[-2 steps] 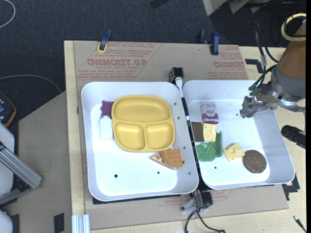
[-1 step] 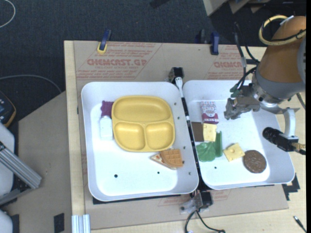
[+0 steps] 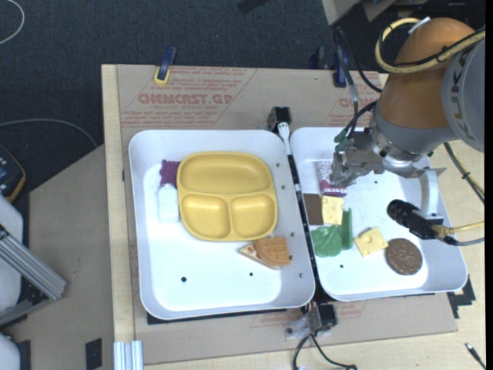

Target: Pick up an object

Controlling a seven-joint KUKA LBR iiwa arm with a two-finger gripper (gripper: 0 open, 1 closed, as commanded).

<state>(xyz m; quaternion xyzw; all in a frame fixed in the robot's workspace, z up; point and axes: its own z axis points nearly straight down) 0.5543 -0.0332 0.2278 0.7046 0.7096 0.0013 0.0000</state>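
My gripper [image 3: 343, 173] hangs low over the back left part of the right bin [image 3: 443, 272], right above a pink and white packet [image 3: 327, 182]. In front of the packet lie a brown bar [image 3: 312, 208] and a small yellow cheese block [image 3: 332, 210]. Nearer the front are a green leafy toy [image 3: 331, 240], a yellow cheese wedge [image 3: 370, 242] and a round brown cookie [image 3: 404, 256]. The arm hides part of the bin's back.
The left bin [image 3: 216, 291] holds a yellow divided plate [image 3: 227, 193], a purple thing [image 3: 169, 171], a white bottle [image 3: 167, 203] and a waffle-like wedge [image 3: 267, 252]. Cardboard [image 3: 185, 95] lies under both bins, with clamps at its back edge.
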